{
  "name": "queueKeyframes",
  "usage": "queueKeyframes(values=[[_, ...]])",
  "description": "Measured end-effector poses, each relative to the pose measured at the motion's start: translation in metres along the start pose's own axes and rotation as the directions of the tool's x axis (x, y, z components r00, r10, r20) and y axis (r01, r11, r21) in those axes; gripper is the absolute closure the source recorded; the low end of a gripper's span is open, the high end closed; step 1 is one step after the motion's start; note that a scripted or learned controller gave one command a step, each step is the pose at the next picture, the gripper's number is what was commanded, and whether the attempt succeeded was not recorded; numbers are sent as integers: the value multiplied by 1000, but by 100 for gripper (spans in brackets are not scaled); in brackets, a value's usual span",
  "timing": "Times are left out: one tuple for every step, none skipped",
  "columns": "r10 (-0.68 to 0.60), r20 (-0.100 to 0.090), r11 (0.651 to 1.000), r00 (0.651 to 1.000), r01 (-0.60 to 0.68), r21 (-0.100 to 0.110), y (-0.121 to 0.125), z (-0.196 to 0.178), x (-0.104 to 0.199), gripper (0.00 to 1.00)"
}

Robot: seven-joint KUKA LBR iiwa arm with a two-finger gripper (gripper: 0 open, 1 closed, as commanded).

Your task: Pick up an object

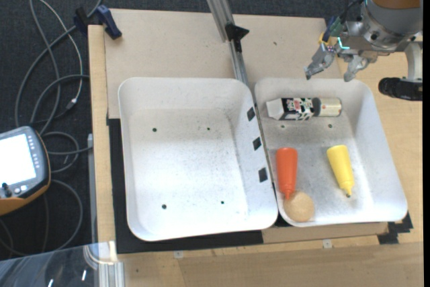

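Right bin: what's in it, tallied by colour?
White with a black label: 1, bottle
Orange: 1, carrot
Yellow: 1, squeeze bottle
Tan: 1, round lump
Total: 4, all lying in the right bin.

All four objects lie in the right bin (383,144). A white bottle with a dark label (302,107) lies on its side along the far wall. Nearer, an orange carrot (287,169) lies lengthwise by the left wall, a tan round piece (300,206) touching its near end. A yellow bottle (340,168) lies to the right, nozzle pointing nearward.
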State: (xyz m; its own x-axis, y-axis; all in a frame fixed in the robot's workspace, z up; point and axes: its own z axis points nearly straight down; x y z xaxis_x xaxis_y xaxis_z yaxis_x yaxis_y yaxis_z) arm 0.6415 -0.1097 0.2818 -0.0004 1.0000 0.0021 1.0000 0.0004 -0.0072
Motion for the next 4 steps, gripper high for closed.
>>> queueKeyframes(values=[[0, 0, 1000, 1000, 0, -4, 0, -3, 0, 0], [0, 1, 1000, 1000, 0, 0, -7, 46, 7, 0], [1, 1, 1000, 1000, -1, 0, -6, 88, 4, 0], [0, 0, 1000, 1000, 0, 1, -10, 135, 12, 0]])
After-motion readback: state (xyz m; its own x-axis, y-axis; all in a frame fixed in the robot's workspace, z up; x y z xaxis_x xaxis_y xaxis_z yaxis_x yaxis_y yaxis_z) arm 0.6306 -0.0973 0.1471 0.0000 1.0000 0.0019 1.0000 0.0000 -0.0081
